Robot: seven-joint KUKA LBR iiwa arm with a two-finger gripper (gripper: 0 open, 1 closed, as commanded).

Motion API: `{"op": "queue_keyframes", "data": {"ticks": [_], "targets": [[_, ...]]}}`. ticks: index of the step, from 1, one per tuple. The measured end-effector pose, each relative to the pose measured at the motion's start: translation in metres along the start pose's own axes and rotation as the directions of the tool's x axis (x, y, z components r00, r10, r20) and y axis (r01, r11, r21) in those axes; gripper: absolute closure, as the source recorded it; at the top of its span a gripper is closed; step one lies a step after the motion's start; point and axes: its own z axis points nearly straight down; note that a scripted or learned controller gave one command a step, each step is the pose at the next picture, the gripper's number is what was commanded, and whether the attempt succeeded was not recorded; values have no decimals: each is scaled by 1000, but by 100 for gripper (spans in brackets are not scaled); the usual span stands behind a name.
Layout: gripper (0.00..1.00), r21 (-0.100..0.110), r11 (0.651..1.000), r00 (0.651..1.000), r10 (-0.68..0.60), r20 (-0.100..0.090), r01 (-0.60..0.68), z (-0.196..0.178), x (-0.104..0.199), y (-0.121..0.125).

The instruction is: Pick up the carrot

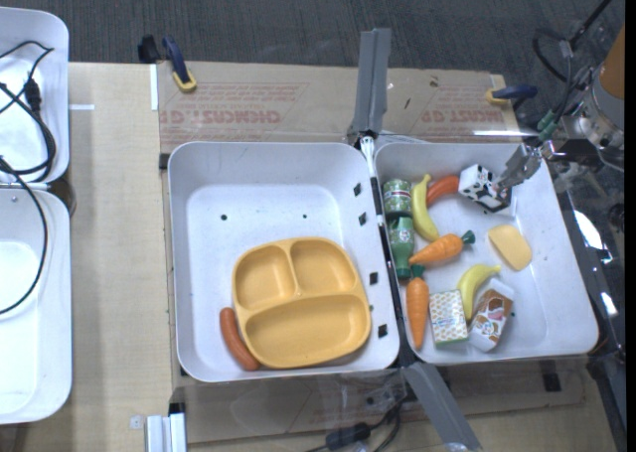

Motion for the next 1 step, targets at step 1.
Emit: {"op": "queue_keyframes", "data": {"ticks": [1], "targets": [[0, 1, 1000, 1000, 22, -1, -22, 108, -17, -21]]}}
